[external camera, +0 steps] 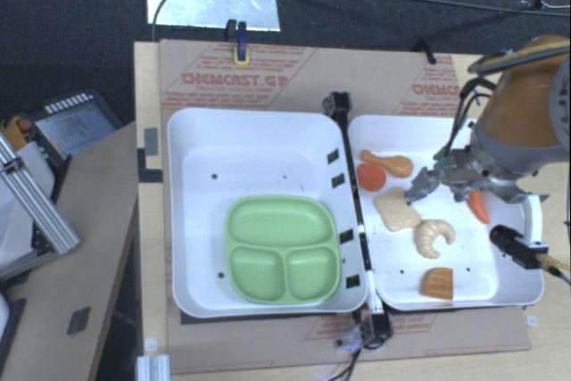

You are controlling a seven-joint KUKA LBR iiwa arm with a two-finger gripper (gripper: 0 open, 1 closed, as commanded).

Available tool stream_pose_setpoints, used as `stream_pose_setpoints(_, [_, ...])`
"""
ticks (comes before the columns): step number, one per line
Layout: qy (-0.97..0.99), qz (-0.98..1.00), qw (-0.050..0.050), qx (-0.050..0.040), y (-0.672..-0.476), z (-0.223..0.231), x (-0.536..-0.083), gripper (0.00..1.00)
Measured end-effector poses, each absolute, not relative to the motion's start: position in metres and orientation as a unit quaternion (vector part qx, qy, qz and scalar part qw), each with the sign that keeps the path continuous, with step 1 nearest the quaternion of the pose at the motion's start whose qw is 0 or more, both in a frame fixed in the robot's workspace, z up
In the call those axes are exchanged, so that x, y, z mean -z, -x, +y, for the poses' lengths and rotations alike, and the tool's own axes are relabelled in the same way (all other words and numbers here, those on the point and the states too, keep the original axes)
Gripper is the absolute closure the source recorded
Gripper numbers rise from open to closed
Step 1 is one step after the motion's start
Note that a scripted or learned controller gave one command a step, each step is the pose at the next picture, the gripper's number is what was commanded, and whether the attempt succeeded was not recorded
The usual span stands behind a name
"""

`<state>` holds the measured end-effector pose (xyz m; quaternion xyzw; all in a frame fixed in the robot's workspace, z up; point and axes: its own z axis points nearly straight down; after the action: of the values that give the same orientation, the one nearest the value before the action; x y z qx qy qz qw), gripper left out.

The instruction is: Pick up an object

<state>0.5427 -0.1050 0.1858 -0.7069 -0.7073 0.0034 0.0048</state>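
Bright even light, soft shadows, slight blur.

Arm (526,107) reaches in from right, wrist angled down-left, hand (421,186) low, pointing left.

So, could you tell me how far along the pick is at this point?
Nothing looks picked yet. The gripper hangs low over the right bin, just above the pale flat piece, with nothing visibly between its fingers. The croissant, tomato and drumstick all lie in the bin. Grasp and lift remain.
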Motion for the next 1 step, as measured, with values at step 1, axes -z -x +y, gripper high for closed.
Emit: stream_pose_setpoints(1, [0.706, -0.708, 0.000, 0.0005, -0.5457, -0.1049, -0.1922, 0.00])
